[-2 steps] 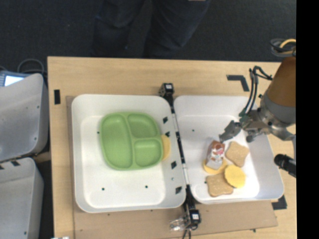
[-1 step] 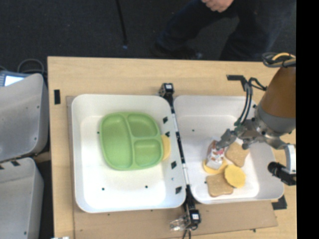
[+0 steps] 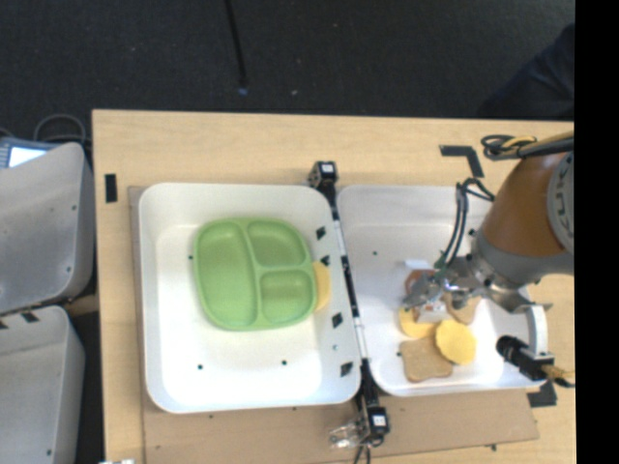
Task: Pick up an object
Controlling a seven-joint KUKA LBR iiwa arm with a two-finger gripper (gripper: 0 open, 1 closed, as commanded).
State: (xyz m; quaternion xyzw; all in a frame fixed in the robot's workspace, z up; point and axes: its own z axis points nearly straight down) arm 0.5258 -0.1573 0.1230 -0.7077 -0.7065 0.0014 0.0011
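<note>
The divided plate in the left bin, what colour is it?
Light green, seen clearly in the camera view: the divided plate.

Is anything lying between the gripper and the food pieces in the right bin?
Nothing visible does. The gripper is already down among the yellow pieces and brown slice in the right bin; the green plate sits in the other bin.

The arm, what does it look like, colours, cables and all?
The arm is a rounded grey body with a broad orange band above the wrist. Dark cables loop along its upper side. The gripper is a small metallic-grey assembly.
</note>
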